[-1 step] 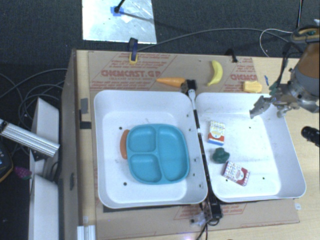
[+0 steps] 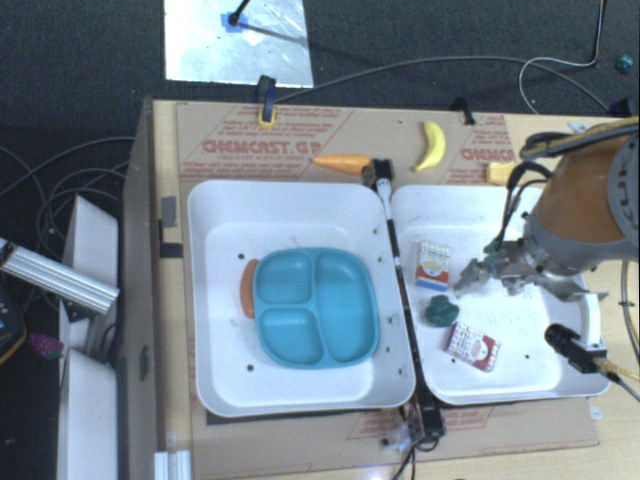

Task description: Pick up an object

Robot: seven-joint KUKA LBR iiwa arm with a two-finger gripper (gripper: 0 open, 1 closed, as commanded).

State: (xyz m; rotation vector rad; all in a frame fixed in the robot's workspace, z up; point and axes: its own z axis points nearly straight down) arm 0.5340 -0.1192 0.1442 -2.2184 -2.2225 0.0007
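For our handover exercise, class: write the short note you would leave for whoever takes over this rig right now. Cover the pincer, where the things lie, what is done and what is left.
Pincer: low over the right bin, above its middle; nothing shows between its tips, and the view cannot settle whether it is open or shut.
Right bin: white carton, green toy just below the pincer, red packet.
Left bin: blue tray with an orange piece at its left edge.
On the bench behind the bins: carrot, banana.
Done: arm has reached into the right bin.
Left: grasp one thing and lift it.
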